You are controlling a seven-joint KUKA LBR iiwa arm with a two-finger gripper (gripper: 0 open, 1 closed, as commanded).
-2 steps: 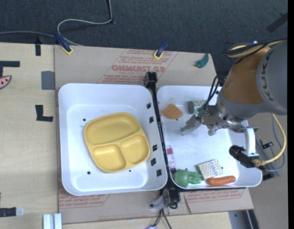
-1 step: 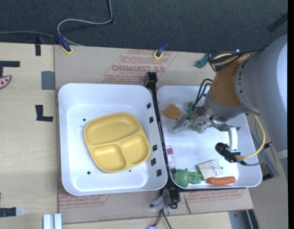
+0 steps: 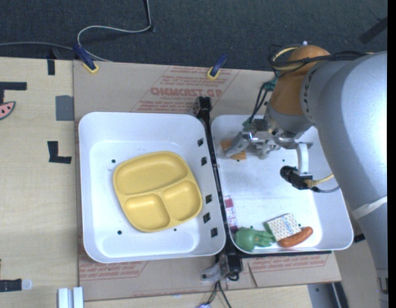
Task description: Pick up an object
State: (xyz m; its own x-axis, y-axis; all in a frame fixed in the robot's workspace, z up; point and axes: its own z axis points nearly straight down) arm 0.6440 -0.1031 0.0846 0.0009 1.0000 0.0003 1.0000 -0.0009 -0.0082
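In the right bin (image 3: 326, 204), my gripper (image 3: 246, 144) hangs low over the back left corner. A small orange object (image 3: 233, 149) lies right at its tip, partly hidden by the gripper; whether it is gripped cannot be made out. Along the bin's front edge lie a green toy (image 3: 253, 237), a patterned packet (image 3: 282, 225) and a red-orange sausage-shaped piece (image 3: 296, 237). They sit well in front of the gripper.
The left bin (image 3: 95, 172) holds a yellow divided plate (image 3: 158, 190). A black divider rail (image 3: 212, 172) runs between the bins. The grey arm (image 3: 352, 127) covers the right bin's back right side. Cardboard lies under both bins.
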